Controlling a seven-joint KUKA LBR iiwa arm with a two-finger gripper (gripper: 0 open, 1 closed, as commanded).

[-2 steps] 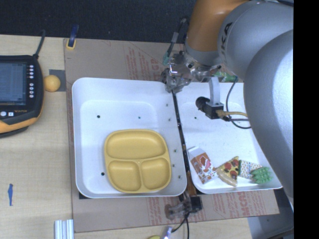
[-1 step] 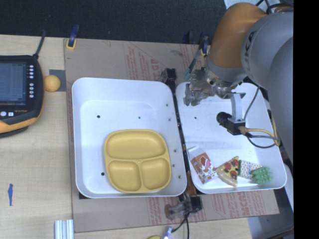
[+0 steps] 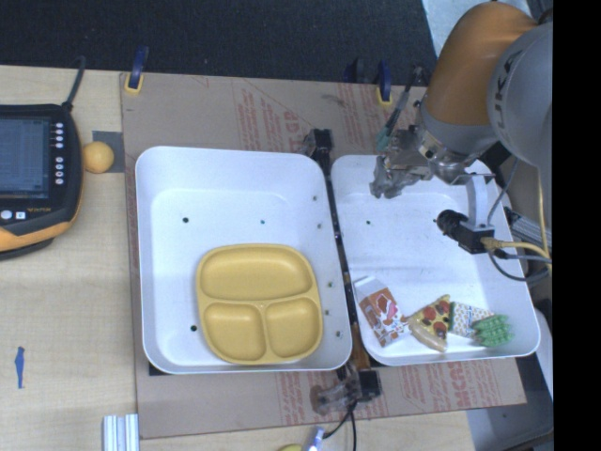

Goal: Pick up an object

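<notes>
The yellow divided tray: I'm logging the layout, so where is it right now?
The yellow divided tray lies in the left bin, toward its near right corner, across the divider from the small toys in the right bin.

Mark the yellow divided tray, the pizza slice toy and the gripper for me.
yellow divided tray (image 3: pixel 258 301): camera view, on the ridge between its compartments.
pizza slice toy (image 3: pixel 433 321): camera view, middle of its topped face.
gripper (image 3: pixel 387 188): camera view, at its fingertips.
</notes>
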